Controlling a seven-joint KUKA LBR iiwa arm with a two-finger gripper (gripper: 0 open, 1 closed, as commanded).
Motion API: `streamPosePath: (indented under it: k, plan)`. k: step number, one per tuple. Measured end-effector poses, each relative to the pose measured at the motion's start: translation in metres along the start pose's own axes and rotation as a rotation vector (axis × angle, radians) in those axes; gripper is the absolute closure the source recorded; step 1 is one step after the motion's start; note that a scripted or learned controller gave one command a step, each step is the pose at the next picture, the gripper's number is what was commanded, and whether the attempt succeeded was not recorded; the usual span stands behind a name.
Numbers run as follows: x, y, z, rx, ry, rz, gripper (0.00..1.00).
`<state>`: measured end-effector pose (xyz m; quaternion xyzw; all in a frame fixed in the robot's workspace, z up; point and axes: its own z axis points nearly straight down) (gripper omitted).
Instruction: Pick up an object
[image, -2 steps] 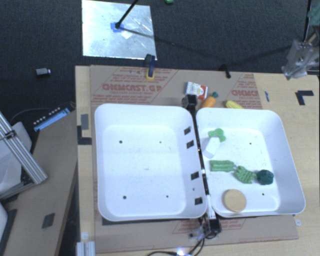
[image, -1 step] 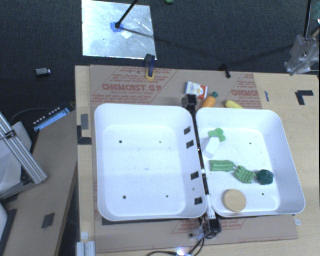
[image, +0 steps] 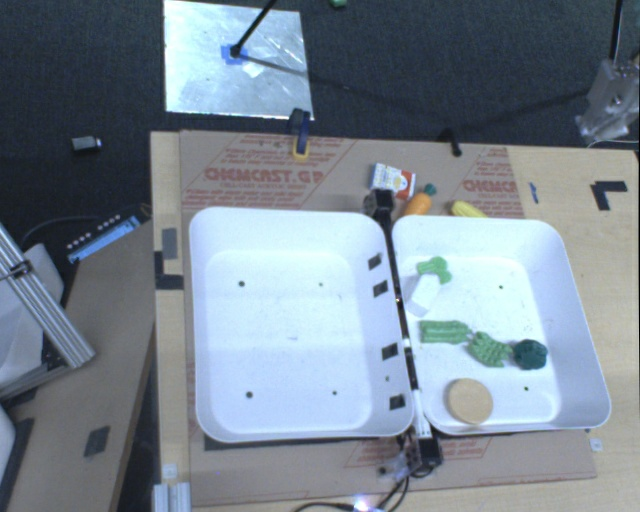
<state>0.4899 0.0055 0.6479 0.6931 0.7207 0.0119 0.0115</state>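
Looking down, I see the bench (image: 560, 165) bearing two white bins: the left bin (image: 285, 325) and the right bin (image: 555, 300). In the right one lie a tan disc (image: 469, 400), a long green piece (image: 443, 331), a ridged green piece (image: 489, 349), a dark green ball (image: 530, 353), a curled green piece (image: 434, 267) and a white scrap (image: 423, 293). I cannot tell the gripper's state.
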Motion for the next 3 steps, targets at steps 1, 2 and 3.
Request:
streamPosePath:
  k: [1, 2, 3]
  plan:
    - [0.0, 0.001, -0.011, -0.003, 0.0, -0.002, 1.0]
    - [-0.001, 0.001, -0.023, -0.006, 0.0, -0.003, 1.0]
    - [-0.001, 0.001, -0.034, -0.009, 0.0, -0.004, 1.0]
